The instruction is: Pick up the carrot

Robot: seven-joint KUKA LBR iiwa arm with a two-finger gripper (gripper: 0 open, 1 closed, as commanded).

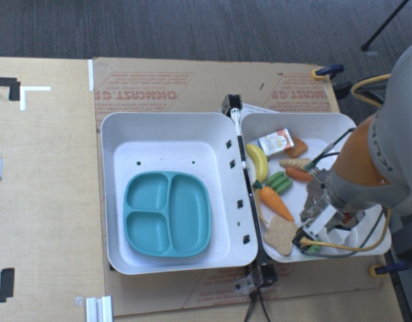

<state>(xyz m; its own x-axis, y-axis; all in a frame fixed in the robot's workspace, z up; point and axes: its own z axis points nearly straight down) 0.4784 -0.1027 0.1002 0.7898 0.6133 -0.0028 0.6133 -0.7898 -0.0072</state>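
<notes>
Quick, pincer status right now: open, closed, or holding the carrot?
Pincer: cannot be told if open or closed; it sits low in the right bin, beside the carrot, which lies apart from it, not gripped.

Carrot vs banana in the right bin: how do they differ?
Colour: the carrot is orange with a green top, the banana plain yellow.
Shape: the carrot is straight and tapers to a point, the banana curves.
Place: the carrot lies lower in the view, next to the toast slice; the banana lies higher, by the small carton.
Shared: both lie flat in the right bin, close to the divider.
</notes>
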